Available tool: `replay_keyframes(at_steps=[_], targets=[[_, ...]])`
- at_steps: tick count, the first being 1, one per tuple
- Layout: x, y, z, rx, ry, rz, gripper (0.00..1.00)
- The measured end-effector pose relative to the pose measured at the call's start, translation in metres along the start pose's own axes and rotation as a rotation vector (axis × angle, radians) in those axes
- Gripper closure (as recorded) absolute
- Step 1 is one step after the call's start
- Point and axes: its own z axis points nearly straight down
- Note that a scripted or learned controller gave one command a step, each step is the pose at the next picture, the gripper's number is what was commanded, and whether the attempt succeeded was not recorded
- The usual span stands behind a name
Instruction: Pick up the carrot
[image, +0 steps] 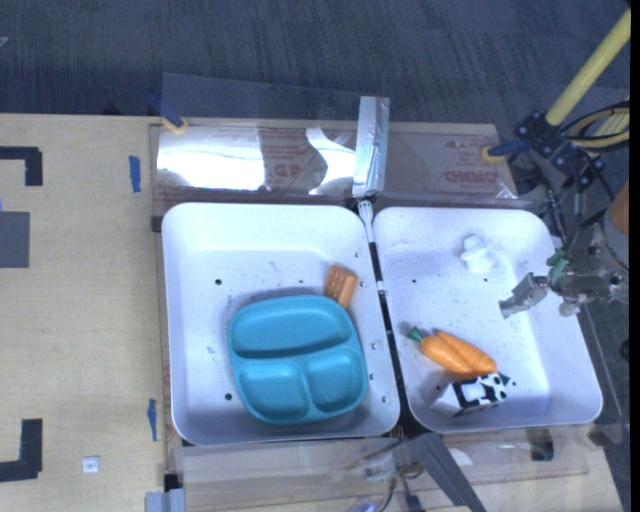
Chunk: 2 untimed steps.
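Observation:
The carrot (458, 352) is orange with a green stub at its left end. It lies on its side in the lower middle of the right bin (430, 240), pointing down and to the right. My gripper (524, 297) hovers over the right side of that bin, up and to the right of the carrot and apart from it. Nothing is visibly held in it.
A black and white toy cow (478, 391) lies just below the carrot, touching or nearly touching it. A small white lump (478, 254) sits near the right bin's back. The left bin (195, 300) holds a blue divided plate (296, 357) and a small tan block (341, 284).

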Motion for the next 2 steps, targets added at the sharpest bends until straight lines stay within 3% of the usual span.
replay_keyframes(at_steps=[1, 2], targets=[[0.044, 0.014, 0.122, 0.007, 0.001, 0.031, 0.00], [0.057, 0.000, 0.151, -0.008, -0.002, 0.028, 0.00]])
